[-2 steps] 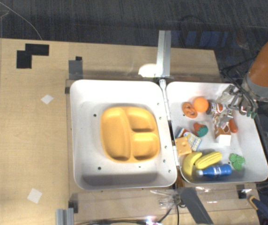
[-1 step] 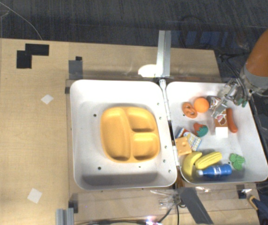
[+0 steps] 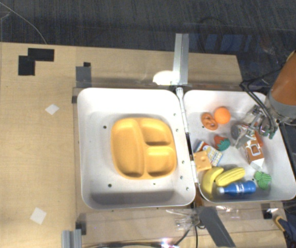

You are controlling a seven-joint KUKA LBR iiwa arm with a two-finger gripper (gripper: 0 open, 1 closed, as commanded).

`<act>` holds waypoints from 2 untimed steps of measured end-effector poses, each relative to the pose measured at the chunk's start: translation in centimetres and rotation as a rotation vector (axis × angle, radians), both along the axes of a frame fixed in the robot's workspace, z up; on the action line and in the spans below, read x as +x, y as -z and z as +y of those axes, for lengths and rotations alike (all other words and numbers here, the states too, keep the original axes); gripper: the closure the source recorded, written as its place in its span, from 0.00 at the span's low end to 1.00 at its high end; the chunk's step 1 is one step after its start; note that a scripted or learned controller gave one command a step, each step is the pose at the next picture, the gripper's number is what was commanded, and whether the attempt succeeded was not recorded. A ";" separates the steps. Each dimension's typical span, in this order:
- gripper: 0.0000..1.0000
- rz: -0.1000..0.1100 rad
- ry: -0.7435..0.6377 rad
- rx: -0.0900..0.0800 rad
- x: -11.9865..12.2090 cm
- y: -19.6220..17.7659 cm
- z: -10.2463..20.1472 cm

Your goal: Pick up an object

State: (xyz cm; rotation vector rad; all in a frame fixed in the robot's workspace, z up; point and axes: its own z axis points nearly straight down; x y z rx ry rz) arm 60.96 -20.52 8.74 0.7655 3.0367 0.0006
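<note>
Arm reaches in from right; gripper (image 3: 249, 127) low over right bin (image 3: 287, 174), above an orange-white carton (image 3: 253, 150). Can't tell its grip state. Orange ball (image 3: 222, 115), bananas (image 3: 221, 177), blue bottle (image 3: 238, 189) nearby. Yellow tray (image 3: 143, 148) in left bin (image 3: 93, 138).

The bench (image 3: 34, 154) is a pale wooden surface with thin seams running across it; two shallow white bins rest on it side by side, touching along their inner edges; the left bin (image 3: 88, 138) sits near the centre of the bench, the right bin (image 3: 287, 182) just beside it toward the right edge; a grey metal upright (image 3: 181, 58) stands at the rear where the bins meet; black patches (image 3: 34, 60) lie at the far left corner; two small pale squares (image 3: 52, 109), possibly tape, lie on the wood left of the bins.
</note>
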 end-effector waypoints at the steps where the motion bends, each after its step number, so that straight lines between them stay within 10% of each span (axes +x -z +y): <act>1: 0.00 0.001 0.345 0.004 4.0 0.1 2.1; 2: 0.00 0.008 0.415 0.000 5.0 0.1 3.9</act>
